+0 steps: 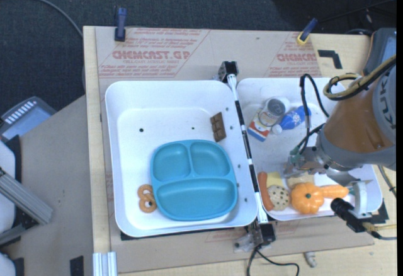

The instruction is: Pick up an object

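My gripper (298, 166) hangs low over the right bin (252, 89), just above a pale yellow block (274, 179) and an orange toy gourd (310, 197). A round speckled cookie (278, 196) and a thin orange-red stick (263, 190) lie at the bin's near left corner. Farther back lie a small can-topped bottle (268, 115) with a red and white label and a blue piece (293, 119). The arm's wrist hides whatever is directly beneath the gripper.
The left bin (126, 104) holds a blue divided plate (192, 179), a small pretzel (147, 198) at the plate's left and a brown chocolate bar (218, 127) near the divider. Black cable loops over the right bin's back right corner.
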